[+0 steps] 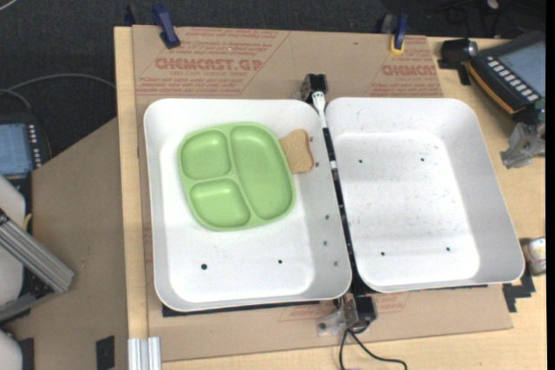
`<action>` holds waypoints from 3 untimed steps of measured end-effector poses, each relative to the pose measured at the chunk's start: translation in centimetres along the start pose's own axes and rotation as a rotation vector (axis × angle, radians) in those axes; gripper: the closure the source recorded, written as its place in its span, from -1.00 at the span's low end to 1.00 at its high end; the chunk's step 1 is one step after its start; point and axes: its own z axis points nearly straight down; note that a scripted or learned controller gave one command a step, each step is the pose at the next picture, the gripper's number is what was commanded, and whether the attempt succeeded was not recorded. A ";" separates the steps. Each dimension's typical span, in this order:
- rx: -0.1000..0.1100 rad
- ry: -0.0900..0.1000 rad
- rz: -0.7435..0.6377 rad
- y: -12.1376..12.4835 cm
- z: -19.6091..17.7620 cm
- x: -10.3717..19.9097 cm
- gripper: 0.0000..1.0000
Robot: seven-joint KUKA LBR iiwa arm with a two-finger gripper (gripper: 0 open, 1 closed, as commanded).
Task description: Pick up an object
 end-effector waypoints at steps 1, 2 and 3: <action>-0.017 -0.009 0.004 1.2 -3.5 -5.2 1.00; -0.004 0.000 -0.002 0.4 3.6 -1.7 1.00; -0.027 -0.013 0.001 5.0 -7.6 -6.5 1.00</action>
